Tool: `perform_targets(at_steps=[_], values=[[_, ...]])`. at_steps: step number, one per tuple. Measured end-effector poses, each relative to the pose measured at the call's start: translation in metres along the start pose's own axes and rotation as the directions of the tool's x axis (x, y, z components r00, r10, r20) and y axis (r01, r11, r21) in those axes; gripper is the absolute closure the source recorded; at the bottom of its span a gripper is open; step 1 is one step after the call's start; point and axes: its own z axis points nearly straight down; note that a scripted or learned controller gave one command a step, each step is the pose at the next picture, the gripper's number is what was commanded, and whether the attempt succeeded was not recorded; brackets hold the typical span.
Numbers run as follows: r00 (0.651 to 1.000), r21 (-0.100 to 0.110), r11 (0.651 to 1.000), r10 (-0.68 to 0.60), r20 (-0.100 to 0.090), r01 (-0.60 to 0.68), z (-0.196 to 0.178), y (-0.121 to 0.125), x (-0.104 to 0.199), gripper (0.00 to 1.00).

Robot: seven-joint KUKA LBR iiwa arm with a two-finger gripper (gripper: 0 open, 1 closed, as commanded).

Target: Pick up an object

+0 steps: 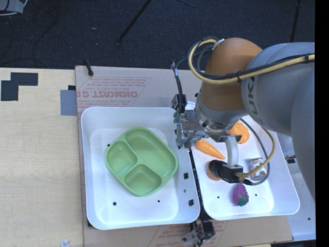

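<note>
my gripper [181,130] hangs low over the seam where the two white bins meet, just at the right rim of the left bin [95,138]. from this slant i cannot tell whether it is open or closed, and i see nothing held in it.

the things to pick from lie on both sides of me. in the left bin a green divided plate [141,161] with three compartments lies flat, near the middle and just left of my gripper. in the right bin [280,189] an orange carrot [209,148] lies on a slant just right of my gripper. a second orange piece [240,133] shows behind it, partly hidden by my wrist. a flat orange piece [212,172] lies in front of the carrot, partly covered. a purple fruit [240,195] with a bit of green at its front end sits nearer the front rim, apart from the rest.

under the bins lies a sheet of cardboard [123,89] with red print. it runs upside down from here and i cannot read it with any certainty. on my grey casing [249,94] there is dark lettering, only partly in view and running sideways; it looks like "ku". more red print shows on the cardboard at the front edge, too small to read. the wooden bench [36,153] to the left carries a black patch [19,84] and a grey patch [67,102], both without writing.
</note>
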Motion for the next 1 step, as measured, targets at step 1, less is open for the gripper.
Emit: perform_targets(at_steps=[1], values=[[1.0, -0.002, 1.0, 0.0, 0.001, 0.0, -0.0038, -0.0018, 0.0476, 1.0]])
